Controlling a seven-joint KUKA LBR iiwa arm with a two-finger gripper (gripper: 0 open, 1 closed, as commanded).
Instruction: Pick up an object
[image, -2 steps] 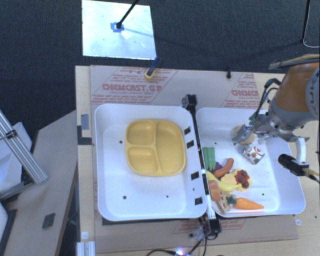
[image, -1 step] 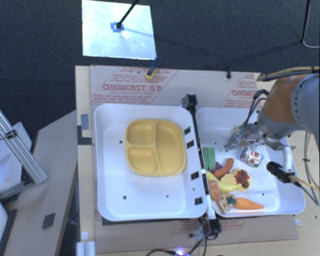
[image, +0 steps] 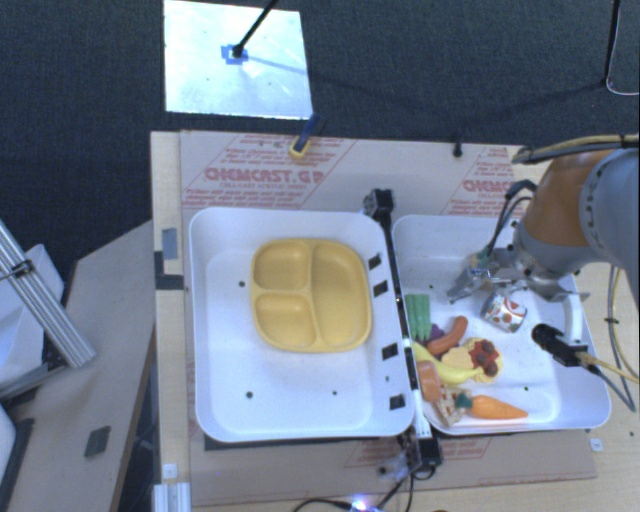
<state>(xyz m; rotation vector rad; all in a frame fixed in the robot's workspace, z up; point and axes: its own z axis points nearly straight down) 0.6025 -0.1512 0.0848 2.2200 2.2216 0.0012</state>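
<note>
Objects: toy food heap (image: 462, 372) — carrot, banana, sausage, green piece — lying in right bin (image: 580, 405), lower left part; none lifted. Claw (image: 478, 283): low over bin, above heap; whether apart or together, cannot tell. Small can (image: 505, 311) beside it. Pick: judged not yet done.

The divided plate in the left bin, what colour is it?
Pale yellow divided plate, clearest in the camera view.

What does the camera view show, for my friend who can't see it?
A grey and orange robot arm reaches into the right white bin, its tool hanging above a heap of toy food at the near end. The left white bin holds a yellow divided plate.
</note>
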